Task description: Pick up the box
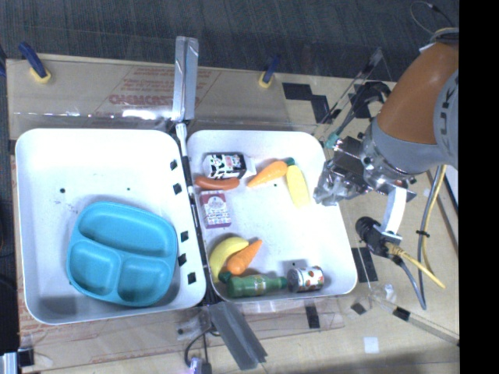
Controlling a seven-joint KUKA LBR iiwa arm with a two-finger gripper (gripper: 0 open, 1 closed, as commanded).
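A small dark-red box (214,209) lies flat near the left wall of the right bin (337,244). Behind it, a black-and-white cow-patterned carton (224,164) rests on its side at the bin's back. My gripper (330,188) hangs over the right rim of that bin, beside a yellow corn cob (296,185) and well to the right of both boxes. Nothing shows in its grasp.
The right bin also holds a red sausage (217,183), two carrots (267,172) (244,256), a yellow banana (224,250), a green bottle (253,284) and a can (306,277). A blue divided tray (121,252) lies in the left bin (39,170).
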